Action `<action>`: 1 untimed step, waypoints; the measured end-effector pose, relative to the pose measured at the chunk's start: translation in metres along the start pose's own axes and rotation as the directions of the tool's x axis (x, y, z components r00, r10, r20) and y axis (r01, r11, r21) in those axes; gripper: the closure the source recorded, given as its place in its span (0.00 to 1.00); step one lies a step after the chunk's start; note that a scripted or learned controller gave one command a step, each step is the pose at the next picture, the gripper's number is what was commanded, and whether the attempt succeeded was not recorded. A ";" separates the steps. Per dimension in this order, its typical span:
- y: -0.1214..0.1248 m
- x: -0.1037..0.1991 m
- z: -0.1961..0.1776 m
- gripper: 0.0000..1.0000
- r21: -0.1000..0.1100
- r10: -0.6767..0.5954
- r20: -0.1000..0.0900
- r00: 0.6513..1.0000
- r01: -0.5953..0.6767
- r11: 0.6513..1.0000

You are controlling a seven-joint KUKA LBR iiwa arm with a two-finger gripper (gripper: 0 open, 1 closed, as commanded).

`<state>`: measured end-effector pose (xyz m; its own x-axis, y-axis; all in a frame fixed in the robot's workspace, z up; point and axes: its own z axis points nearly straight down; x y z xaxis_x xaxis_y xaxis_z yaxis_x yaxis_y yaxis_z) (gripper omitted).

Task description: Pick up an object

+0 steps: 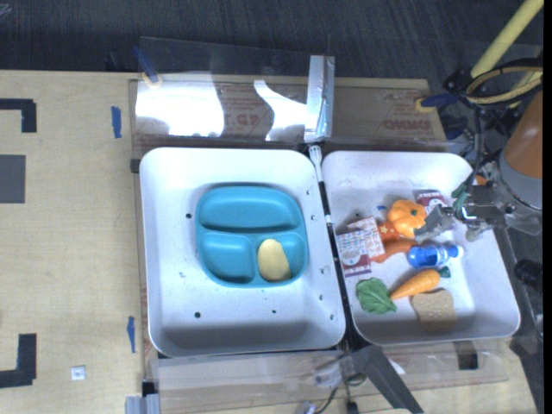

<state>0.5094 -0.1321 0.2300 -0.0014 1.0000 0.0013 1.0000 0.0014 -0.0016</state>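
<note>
The right bin (483, 313) holds several small objects: an orange toy vegetable (404, 216), a red and white packet (360, 242), a blue bottle (429, 255), a carrot (416, 283), a green leaf (375, 296) and a slice of bread (433, 306). My gripper (442, 211) reaches in from the right and hangs just right of the orange vegetable, above the blue bottle. It looks open, and nothing sits between its fingers.
The left bin (164, 231) carries a blue divided plate (246, 218) with a yellow egg-shaped object (273, 259) in its lower right section. A low wall (326, 231) separates the bins. Cables and a yellow rod (509, 28) lie beyond the right bin.
</note>
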 end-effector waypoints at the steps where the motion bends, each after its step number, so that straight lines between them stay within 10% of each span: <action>1: 0.037 0.029 0.075 0.00 0.005 0.058 0.000 0.998 -0.058 0.998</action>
<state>0.5461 -0.1034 0.1551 0.0562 0.9984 0.0015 0.9984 -0.0562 -0.0066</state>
